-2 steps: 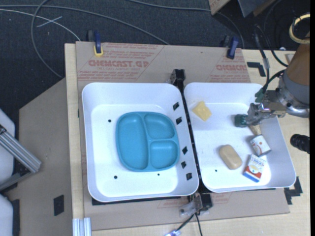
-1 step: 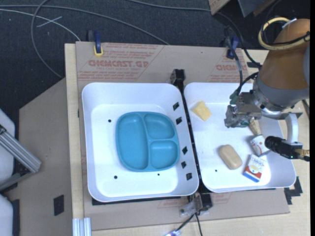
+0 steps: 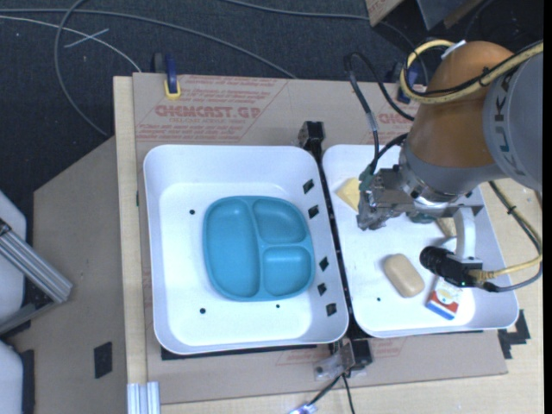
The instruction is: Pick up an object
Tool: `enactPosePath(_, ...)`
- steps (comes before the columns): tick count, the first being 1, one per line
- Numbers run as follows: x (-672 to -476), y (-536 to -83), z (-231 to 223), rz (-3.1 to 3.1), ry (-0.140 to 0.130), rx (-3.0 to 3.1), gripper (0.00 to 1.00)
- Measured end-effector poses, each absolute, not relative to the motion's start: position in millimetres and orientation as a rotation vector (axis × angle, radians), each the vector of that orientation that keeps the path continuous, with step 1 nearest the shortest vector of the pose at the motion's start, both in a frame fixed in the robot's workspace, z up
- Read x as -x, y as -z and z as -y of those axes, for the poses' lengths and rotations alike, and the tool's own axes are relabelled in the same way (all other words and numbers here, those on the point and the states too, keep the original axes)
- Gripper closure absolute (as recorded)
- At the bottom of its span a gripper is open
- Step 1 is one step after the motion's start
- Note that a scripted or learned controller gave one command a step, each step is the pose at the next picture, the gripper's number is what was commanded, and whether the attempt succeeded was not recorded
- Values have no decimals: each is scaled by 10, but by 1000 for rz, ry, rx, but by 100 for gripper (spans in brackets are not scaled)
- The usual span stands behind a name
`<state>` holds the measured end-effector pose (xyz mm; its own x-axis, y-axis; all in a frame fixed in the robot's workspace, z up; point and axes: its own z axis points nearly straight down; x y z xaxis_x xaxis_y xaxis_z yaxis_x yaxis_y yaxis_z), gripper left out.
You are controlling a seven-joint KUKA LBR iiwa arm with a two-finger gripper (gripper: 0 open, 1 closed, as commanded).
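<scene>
My gripper (image 3: 369, 214) hangs low over the left part of the right bin (image 3: 373, 313), under the grey arm with its orange band. A pale yellow wedge (image 3: 348, 192) lies just to its upper left, partly hidden by the gripper. A tan oval block (image 3: 404, 275) rests in front of the gripper, apart from it. A small red, white and blue item (image 3: 445, 304) lies near the bin's front right. A tan piece (image 3: 446, 226) peeks out from under the arm. Nothing shows between the fingers.
The left bin (image 3: 172, 317) holds a blue three-compartment plate (image 3: 258, 247). Black clips line the divider between the bins. Cardboard surrounds both bins, and cables run across the dark floor behind.
</scene>
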<state>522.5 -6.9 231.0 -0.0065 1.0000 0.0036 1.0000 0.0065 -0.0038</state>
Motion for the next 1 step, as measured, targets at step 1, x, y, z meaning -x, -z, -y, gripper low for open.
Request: enactPosePath(1,-5310,-2364,-502,2228,4,2213,100)
